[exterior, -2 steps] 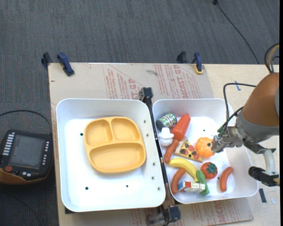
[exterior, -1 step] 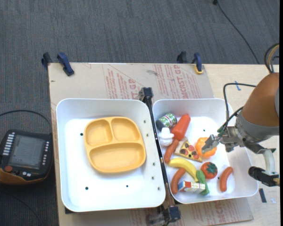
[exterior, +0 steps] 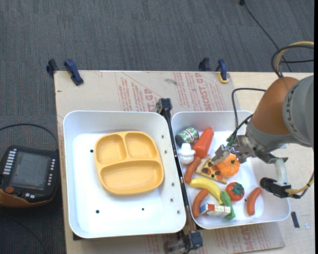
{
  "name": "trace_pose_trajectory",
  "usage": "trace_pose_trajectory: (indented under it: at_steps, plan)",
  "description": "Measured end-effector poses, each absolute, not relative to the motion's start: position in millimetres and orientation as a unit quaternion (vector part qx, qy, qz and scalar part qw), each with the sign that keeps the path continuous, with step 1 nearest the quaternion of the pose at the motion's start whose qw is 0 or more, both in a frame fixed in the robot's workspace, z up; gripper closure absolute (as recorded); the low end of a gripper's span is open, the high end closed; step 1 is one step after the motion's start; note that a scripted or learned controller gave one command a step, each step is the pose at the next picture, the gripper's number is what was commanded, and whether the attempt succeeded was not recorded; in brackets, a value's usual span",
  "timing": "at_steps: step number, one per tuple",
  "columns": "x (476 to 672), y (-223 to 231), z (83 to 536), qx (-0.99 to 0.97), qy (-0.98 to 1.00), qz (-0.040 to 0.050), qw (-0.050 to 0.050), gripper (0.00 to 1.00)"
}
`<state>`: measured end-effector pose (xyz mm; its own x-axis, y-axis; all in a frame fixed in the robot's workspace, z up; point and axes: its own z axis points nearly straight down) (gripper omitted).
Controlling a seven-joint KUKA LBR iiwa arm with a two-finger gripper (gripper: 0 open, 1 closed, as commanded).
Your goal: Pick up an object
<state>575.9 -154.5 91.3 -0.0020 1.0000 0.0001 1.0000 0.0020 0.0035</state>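
Nearest, the right bin (exterior: 270, 216) holds toy food crowded together: a sausage (exterior: 253, 200), a tomato (exterior: 235, 190), a banana (exterior: 206, 186). Just beyond, the gripper (exterior: 226, 153) is low over the pizza slice (exterior: 209, 169) and orange pumpkin (exterior: 229, 165), likely lining up a grasp; whether it is open or grips anything cannot be told. Farther left, the yellow divided plate (exterior: 130, 161) lies alone in the left bin (exterior: 74, 142).

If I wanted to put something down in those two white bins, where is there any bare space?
The left bin has bare floor all around the yellow divided plate, widest below it and along its left side. The plate's own compartments look bare too. The right bin is crowded: toy food covers its left and middle, with the gripper over the pizza slice.
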Motion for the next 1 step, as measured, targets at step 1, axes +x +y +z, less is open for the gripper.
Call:
trace_pose_trajectory:
  at_steps: [1]
  plan:
    - [576.6, -153.4, 100.8, 0.705, 0.709, 0.0023, 0.000, 1.00]
